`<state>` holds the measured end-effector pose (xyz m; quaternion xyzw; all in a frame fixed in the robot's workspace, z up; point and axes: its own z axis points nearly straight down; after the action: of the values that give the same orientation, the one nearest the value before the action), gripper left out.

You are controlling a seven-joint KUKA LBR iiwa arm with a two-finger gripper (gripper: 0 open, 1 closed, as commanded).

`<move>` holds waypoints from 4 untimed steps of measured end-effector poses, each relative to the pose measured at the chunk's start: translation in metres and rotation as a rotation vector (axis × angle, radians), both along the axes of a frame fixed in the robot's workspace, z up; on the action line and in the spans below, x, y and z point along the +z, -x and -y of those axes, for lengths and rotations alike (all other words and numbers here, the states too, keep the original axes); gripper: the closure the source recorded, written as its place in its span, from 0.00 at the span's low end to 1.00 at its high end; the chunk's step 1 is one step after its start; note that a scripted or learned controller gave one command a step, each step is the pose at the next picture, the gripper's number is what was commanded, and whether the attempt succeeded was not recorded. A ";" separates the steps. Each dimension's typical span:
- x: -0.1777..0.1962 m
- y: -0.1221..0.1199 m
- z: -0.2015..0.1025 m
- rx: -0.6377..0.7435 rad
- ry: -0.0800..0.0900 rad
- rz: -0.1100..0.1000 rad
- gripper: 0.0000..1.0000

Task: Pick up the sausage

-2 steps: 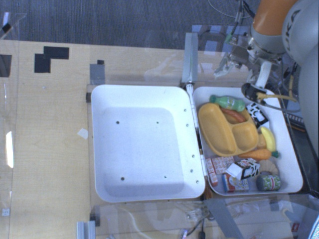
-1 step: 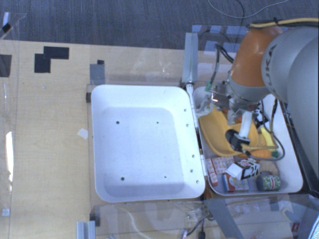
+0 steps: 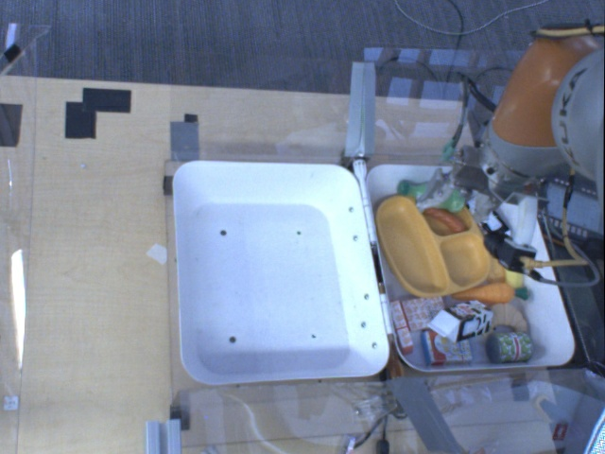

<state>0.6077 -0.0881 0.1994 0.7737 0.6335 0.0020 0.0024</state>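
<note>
The sausage (image 3: 446, 220), reddish-brown and short, lies in the upper compartment of a yellow divided dish (image 3: 416, 249) in the right bin (image 3: 558, 343). My gripper (image 3: 473, 195) hangs just above and to the right of the sausage, at the back of that bin. The grey wrist and orange band (image 3: 529, 93) rise behind it to the upper right. The gripper body and cables hide the sausage's right end.
An orange carrot (image 3: 484, 293), a small black-and-white carton (image 3: 468, 322), a red-and-white box (image 3: 416, 312) and a green can (image 3: 510, 346) crowd the right bin's front. Green items (image 3: 427, 189) lie at its back. The left bin (image 3: 274, 272) adjoins it.
</note>
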 end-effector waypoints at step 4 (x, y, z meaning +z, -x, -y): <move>-0.094 -0.062 0.064 0.371 -0.039 -0.039 0.00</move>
<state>0.6699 -0.1519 0.1053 0.6434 0.7651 -0.0004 -0.0251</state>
